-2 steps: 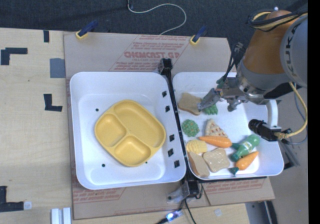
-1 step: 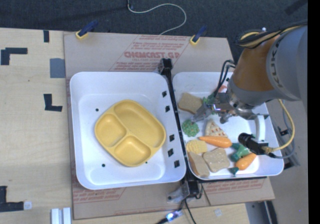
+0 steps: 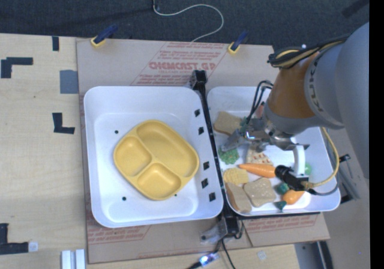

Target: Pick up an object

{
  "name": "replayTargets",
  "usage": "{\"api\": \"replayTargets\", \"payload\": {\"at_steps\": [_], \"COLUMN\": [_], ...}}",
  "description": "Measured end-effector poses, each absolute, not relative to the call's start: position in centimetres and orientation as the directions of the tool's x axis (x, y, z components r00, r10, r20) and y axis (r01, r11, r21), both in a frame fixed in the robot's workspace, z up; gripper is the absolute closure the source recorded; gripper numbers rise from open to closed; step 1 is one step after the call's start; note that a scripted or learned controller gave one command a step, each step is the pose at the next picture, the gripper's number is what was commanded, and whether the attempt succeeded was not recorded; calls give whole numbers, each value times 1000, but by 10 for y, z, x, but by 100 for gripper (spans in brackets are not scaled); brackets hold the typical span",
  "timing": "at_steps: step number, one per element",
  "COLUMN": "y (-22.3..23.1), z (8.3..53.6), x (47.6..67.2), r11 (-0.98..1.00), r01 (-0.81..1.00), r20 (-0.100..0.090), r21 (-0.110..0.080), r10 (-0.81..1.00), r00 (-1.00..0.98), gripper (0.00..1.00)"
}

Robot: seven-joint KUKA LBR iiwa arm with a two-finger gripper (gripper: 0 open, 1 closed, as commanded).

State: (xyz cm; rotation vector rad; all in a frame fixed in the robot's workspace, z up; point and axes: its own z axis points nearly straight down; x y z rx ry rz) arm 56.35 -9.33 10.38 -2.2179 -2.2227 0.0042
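Note:
My gripper (image 3: 239, 139) hangs over the left part of the right bin (image 3: 324, 205), open, with nothing between its fingers. Just below its tips lies a green broccoli piece (image 3: 228, 155). A tan bread slice (image 3: 226, 122) sits just up and left of it. Near it are a cracker (image 3: 259, 158), an orange carrot (image 3: 258, 170), a yellow waffle piece (image 3: 235, 176) and two more bread slices (image 3: 259, 191). A second small carrot (image 3: 292, 197) lies at the bin's front right.
The left bin (image 3: 102, 111) holds a yellow divided plate (image 3: 156, 158). A black divider (image 3: 205, 123) runs between the bins. The arm's orange band and grey body (image 3: 300, 93) cover the right bin's back right.

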Motion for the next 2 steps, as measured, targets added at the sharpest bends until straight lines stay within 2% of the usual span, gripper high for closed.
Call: {"api": "replayTargets", "payload": {"at_steps": [1, 2], "y": [-94, -95], "z": [88, 103], "x": [566, 571], "r11": [1, 1], "r01": [1000, 1000], "r20": [-4, -8], "r21": [5, 24], "r10": [1000, 1000], "r00": [-1, -1], "gripper": [0, 100]}}
